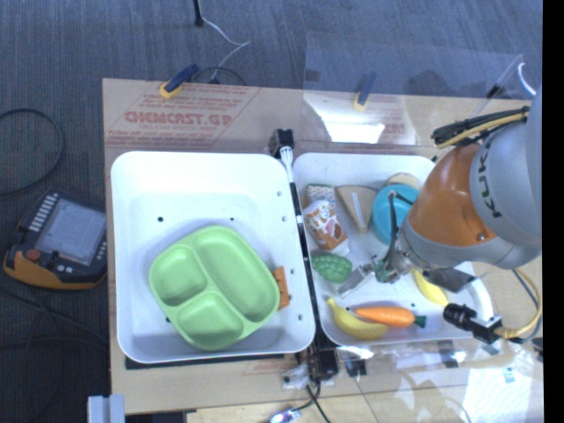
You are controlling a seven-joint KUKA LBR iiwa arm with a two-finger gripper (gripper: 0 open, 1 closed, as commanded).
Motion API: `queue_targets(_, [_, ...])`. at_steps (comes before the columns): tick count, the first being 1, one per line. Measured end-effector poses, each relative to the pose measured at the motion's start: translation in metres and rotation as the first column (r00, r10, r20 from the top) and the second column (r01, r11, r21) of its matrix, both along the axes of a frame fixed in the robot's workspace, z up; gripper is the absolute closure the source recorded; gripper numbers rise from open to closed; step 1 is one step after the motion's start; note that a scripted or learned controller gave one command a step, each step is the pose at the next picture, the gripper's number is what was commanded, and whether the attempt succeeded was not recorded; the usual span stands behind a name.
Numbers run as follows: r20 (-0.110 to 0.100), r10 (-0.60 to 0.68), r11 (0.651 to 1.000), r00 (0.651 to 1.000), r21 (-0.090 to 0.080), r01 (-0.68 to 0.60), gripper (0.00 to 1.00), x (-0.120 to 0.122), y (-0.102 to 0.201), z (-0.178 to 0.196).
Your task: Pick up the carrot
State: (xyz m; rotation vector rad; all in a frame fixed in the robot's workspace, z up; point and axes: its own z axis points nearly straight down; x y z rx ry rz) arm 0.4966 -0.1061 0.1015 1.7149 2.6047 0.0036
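The gripper (pixel 374 271) hangs low over the middle of the right bin (pixel 310 236), its metal fingers (pixel 357 278) slightly apart with nothing between them. The carrot (pixel 385 315) lies just beyond the fingers toward the bin's front edge, orange with a small green end, resting against a yellow banana (pixel 355 321) near the front left corner. A green bumpy item (pixel 330 266) sits just left of the fingers. A blue cup (pixel 390 211), a tan wedge (pixel 354 204) and a printed packet (pixel 324 222) lie toward the bin's back edge. The left bin (pixel 132 192) carries a green divided plate (pixel 211 285).
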Motion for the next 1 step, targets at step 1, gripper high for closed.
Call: queue_targets(1, [-0.019,-0.313,0.950,0.949,0.008,0.314,0.00,-0.0120,0.0230,0.0830])
